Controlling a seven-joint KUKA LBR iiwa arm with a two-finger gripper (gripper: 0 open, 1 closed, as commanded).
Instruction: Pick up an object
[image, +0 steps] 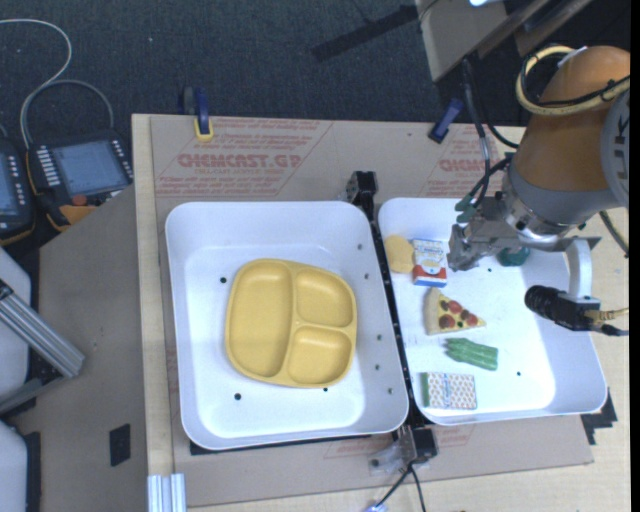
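Note:
The right bin (540, 400) holds several small objects: a yellow piece (399, 254) at its left wall, a small white, red and blue carton (429, 262), a pizza slice (451, 315), a green pod-shaped toy (471, 353) and a patterned green and white packet (448, 389). A teal object (513, 256) shows partly behind the gripper. My gripper (463, 256) hangs low over the back of the right bin, just right of the carton. I see nothing between its fingers.
A yellow divided plate (291, 322) lies in the left bin (200, 300). A black cylindrical part (556, 306) of the arm juts over the right bin. Clamps and cables sit along the bench's far edge.

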